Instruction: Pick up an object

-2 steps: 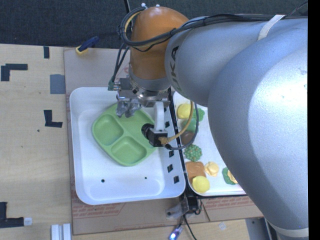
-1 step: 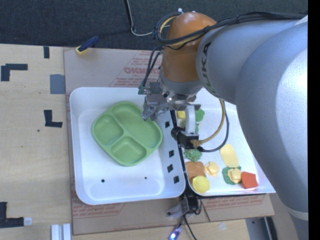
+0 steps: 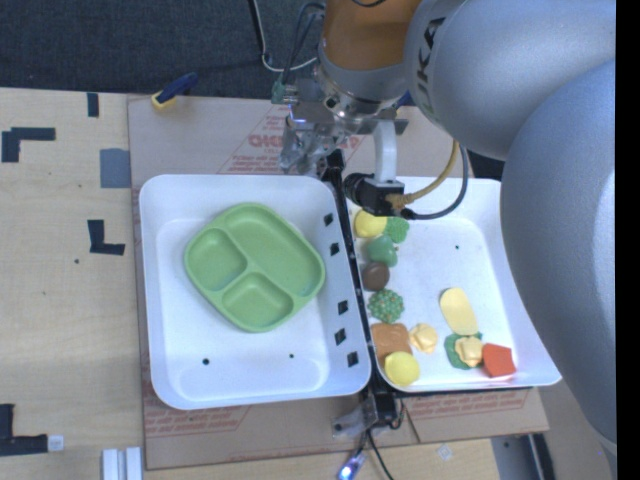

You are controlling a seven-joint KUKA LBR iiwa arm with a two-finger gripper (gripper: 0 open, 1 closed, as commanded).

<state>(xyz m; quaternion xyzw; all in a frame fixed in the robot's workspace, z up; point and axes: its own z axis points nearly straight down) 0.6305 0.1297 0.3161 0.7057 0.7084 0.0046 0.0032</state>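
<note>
Camera view from above, at a slant, onto two white bins side by side. The things to pick lie in the right bin [image 3: 505, 268], most of them in a row along its left edge. From the far end of that row come a yellow piece [image 3: 369, 223] touching a green piece [image 3: 398, 230], a green and brown piece [image 3: 380, 251], a brown ball [image 3: 376, 275], a bumpy green piece [image 3: 386, 305], an orange block [image 3: 390, 338] and a yellow ball [image 3: 402, 369] at the near left corner. Right of the row, toward the near edge, lie a small pale piece [image 3: 424, 338], a pale yellow oval [image 3: 458, 310], a green and yellow piece [image 3: 464, 351] and a red block [image 3: 498, 360].

The gripper [image 3: 318, 158] hangs over the far edge of the bins, close to where the two meet, beyond the far end of the row. Whether it is open or closed cannot be told. The grey arm [image 3: 540, 68] reaches in from the right.

The left bin [image 3: 160, 268] holds a green divided plate [image 3: 255, 265], lying flat near its middle and turned at an angle to the bin's edges.

Both bins rest on a cardboard sheet [image 3: 200, 138] on the bench [image 3: 60, 268]. A small blue and yellow thing [image 3: 175, 88] lies at the sheet's far left corner.
</note>
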